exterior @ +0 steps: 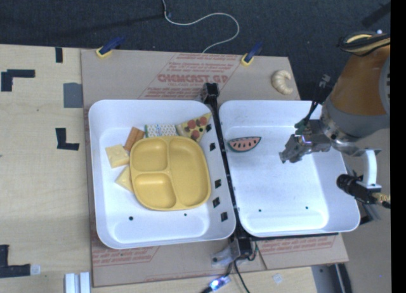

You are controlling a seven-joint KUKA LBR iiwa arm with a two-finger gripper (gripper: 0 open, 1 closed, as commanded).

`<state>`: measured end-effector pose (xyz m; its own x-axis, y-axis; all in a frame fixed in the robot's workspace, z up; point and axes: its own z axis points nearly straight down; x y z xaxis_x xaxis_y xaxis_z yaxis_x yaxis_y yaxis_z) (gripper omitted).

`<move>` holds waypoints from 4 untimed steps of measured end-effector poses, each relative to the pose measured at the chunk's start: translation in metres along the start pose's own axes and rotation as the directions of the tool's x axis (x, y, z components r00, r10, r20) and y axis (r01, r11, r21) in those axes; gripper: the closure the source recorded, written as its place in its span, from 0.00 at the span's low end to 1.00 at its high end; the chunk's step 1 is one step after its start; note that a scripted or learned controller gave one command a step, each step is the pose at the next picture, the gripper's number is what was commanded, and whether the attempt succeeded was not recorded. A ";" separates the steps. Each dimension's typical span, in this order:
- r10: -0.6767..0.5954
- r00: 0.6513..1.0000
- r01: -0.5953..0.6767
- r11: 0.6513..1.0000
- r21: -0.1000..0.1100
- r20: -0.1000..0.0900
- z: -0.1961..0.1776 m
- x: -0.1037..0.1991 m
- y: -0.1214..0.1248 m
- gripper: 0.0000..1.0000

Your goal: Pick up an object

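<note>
While the arm (355,95) reaches in from the right, its pincer (293,153) hangs over the right bin (285,222), low above the white floor. Whether its fingers are apart or closed cannot be told; nothing is seen between them. Just to the pincer's left, apart from it, a watermelon slice (244,143) lies flat in the same bin. Farther left, in the left bin (158,231), sits a yellow tray (170,172) with crackers (118,156) and a pizza slice (195,126) around it.
</note>
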<state>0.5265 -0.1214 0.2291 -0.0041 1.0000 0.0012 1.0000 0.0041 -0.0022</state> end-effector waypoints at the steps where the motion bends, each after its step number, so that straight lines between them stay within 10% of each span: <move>1: 0.000 1.000 0.000 1.000 0.001 0.000 0.009 0.046 -0.004 1.00; 4: 0.000 1.000 0.000 1.000 -0.002 0.000 -0.005 0.165 -0.027 1.00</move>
<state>0.4991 0.0434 0.2340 -0.0039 1.0000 0.0008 1.0000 0.0039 -0.0005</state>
